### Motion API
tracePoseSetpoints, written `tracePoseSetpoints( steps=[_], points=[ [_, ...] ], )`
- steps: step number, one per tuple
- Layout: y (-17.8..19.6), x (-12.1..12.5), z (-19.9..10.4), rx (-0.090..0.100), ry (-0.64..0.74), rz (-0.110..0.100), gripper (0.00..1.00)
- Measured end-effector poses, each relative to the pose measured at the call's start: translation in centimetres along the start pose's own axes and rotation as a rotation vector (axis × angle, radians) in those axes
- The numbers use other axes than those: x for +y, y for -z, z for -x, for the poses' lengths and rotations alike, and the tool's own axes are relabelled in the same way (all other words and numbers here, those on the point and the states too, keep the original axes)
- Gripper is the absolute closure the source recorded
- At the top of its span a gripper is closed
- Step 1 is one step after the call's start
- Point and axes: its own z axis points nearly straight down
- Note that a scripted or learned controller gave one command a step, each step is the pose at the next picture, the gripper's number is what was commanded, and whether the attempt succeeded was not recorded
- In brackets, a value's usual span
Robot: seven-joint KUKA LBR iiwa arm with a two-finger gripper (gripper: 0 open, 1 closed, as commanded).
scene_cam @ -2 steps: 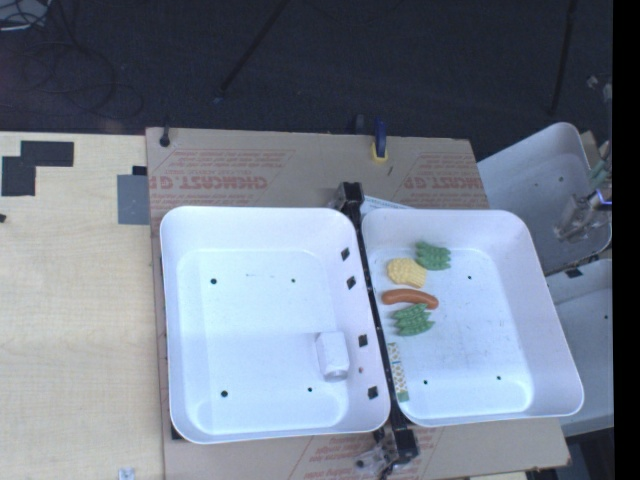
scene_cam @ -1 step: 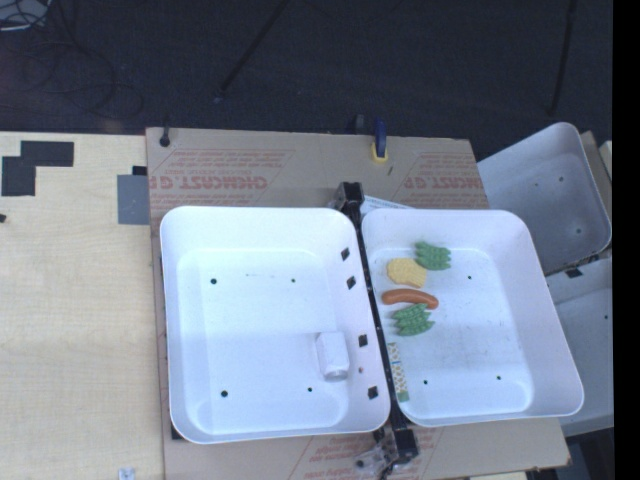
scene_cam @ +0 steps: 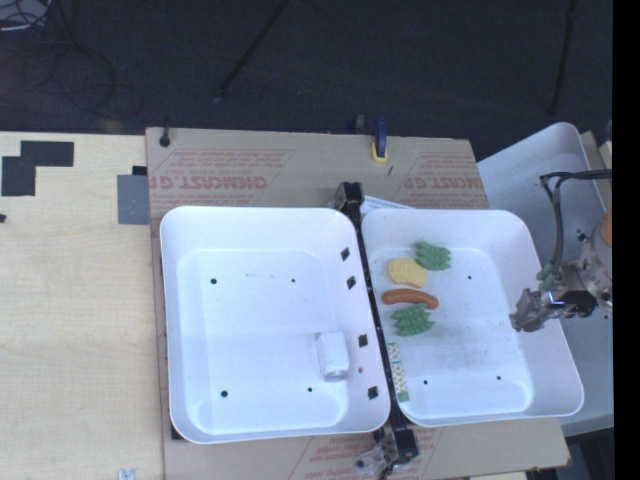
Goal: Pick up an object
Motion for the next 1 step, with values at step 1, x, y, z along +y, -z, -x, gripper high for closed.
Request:
tracePoseSetpoints(
  steps=[1],
  points=[
    [7.47, 0.0, 4.31, -0.003, 0.002, 0.0, 1.0]
  ],
)
